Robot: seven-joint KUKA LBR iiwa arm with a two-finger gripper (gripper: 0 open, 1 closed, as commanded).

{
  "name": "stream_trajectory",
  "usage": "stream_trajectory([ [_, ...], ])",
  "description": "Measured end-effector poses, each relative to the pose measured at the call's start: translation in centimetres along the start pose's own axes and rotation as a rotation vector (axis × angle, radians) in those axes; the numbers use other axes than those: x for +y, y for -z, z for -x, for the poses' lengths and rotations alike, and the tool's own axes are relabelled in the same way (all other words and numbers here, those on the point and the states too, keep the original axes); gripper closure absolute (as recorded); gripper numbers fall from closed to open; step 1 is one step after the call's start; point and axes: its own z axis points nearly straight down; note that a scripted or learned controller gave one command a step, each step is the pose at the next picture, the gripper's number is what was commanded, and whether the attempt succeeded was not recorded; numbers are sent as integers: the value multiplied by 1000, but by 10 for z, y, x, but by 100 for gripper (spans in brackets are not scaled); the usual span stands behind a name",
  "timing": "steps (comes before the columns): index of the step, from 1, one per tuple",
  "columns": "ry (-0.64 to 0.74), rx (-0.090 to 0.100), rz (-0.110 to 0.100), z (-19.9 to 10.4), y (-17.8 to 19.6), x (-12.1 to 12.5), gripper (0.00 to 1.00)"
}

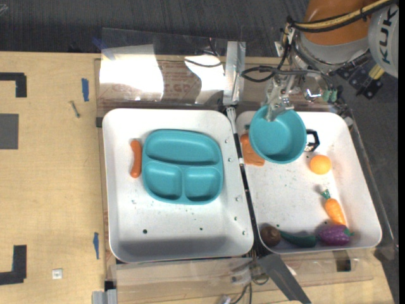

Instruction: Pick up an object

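A teal bowl [277, 137] hangs tilted over the far left part of the right bin [288, 195]. My gripper [279, 108] comes down from the far right and is shut on the bowl's far rim, one finger [274, 106] inside and one outside. A small black part [312, 139] sticks out at the bowl's right side. An orange block [252, 154] lies partly hidden under the bowl's left edge.
The right bin also holds an orange fruit [320, 164], a carrot [334, 209], a purple eggplant [334, 235], a dark green vegetable [299, 238] and a brown ball [271, 235]. The left bin [171, 230] holds a teal divided plate [183, 165] and an orange sausage [135, 158].
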Motion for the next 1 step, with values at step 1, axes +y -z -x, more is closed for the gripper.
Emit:
stream_trajectory([
  [1, 0, 1, 1, 0, 0, 0, 0],
])
